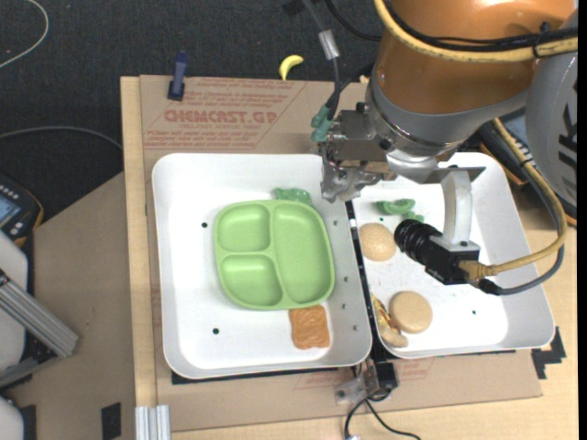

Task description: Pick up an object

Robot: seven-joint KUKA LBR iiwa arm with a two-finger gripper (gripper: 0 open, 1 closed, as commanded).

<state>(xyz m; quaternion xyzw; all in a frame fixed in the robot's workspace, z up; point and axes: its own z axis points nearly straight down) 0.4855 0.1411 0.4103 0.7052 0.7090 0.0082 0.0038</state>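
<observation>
Go for the small green toy (292,193) lying in the left bin (174,246), right at the top edge of the green plate (272,253) and just beside the gripper (337,183) hanging low over the wall between the two bins. Hard to tell from up here whether open or shut, so open wide first, slide left off the wall, and come straight down over the toy. Mind the plate rim, probably touching the toy, and squeeze slowly before lifting.
</observation>
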